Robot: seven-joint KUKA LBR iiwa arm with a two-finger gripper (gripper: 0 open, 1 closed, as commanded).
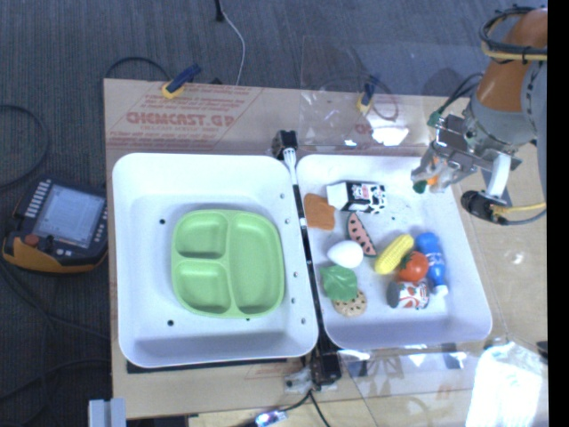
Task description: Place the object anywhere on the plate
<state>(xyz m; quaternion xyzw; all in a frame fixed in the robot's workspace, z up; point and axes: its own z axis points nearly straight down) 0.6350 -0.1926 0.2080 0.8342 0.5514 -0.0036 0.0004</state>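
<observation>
Two white bins sit side by side on the worktop. The left bin contains the green plate, a three-compartment tray whose sections carry no object. The right bin contains all candidate objects, clustered near its centre: a corn cob, a white egg, a watermelon slice, a cookie, a blue bottle and a cow-patterned carton. The end effector hangs over the upper right corner of the right bin, well apart from this cluster. A small green and orange shape appears at its tip; whether this is a grasped object or part of the tool cannot be determined, nor can its grasp state. Judged from this layout, placement is not yet done: transfer to the plate remains.
</observation>
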